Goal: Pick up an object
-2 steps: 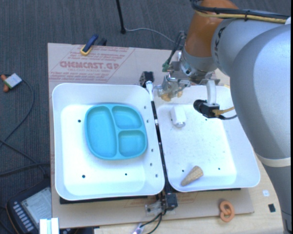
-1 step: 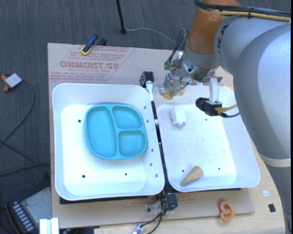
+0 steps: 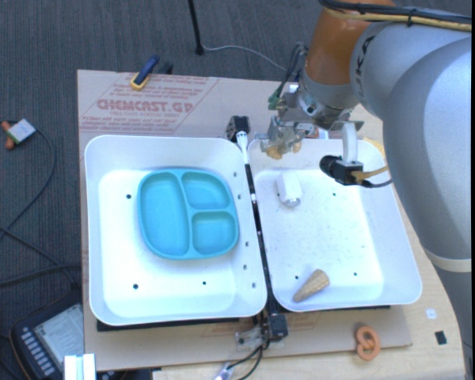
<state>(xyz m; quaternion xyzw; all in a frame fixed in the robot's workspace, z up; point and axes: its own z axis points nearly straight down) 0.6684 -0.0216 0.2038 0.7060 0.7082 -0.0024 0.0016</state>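
Bins: two, side by side on the worktop (image 3: 154, 93). Left bin (image 3: 103, 236) contains one blue tray (image 3: 188, 214) with three compartments. Right bin (image 3: 380, 252) contains two loose objects: one white cup (image 3: 288, 189) at 12 o'clock of the bin floor, lying tilted, and one tan cone (image 3: 311, 285) at 6 o'clock, lying on its side. Tool (image 3: 279, 142) hangs over the right bin's far rim, near the cup and apart from it. Finger state: cannot tell. One orange ring (image 3: 367, 342) lies on the worktop at 5 o'clock, outside the bins.

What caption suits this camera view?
Tool hovers above right bin holding white piece and cone.
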